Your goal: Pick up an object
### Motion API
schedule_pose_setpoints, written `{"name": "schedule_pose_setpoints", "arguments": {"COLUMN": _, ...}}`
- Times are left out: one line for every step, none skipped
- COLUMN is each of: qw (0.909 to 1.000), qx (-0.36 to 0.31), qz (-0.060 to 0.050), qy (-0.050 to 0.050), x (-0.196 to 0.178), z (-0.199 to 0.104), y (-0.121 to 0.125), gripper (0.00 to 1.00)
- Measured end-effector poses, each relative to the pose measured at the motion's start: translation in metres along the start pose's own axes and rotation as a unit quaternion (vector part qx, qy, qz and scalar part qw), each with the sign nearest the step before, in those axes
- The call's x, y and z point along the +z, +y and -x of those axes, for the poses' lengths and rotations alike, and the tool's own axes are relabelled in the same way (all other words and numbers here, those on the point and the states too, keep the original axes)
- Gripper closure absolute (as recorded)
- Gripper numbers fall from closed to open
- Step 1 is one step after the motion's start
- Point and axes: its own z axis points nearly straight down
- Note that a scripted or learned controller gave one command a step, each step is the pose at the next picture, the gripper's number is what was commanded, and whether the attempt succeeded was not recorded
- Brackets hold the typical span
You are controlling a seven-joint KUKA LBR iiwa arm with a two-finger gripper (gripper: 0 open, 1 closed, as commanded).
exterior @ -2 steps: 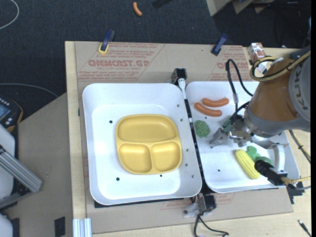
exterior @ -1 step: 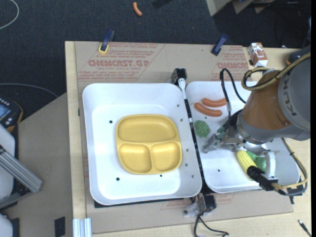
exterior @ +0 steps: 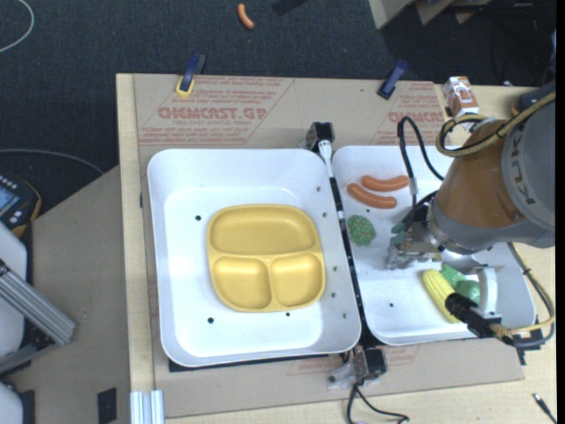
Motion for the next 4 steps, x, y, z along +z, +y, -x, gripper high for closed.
{"name": "schedule_pose_setpoints", "arguments": {"qw": 1.0, "qx": 0.0, "qz": 0.003, "qy": -0.001, "x": -0.057, "z": 0.01, "y": 0.003, "gripper": 1.0}}
{"name": "schedule_pose_setpoints", "arguments": {"qw": 1.0, "qx": -0.002, "qz": 0.003, "qy": -0.001, "x": -0.121, "z": 0.008, "y": 0.005, "gripper": 1.0}}
{"name": "schedule_pose_setpoints", "arguments": {"qw": 1.0, "qx": -0.002, "qz": 0.001, "qy": -0.001, "x": -0.131, "z": 0.008, "y": 0.005, "gripper": 1.0}}
{"name": "schedule_pose_setpoints", "arguments": {"qw": 1.0, "qx": -0.005, "qz": 0.002, "qy": 0.0, "x": -0.138, "z": -0.041, "y": 0.034, "gripper": 1.0}}
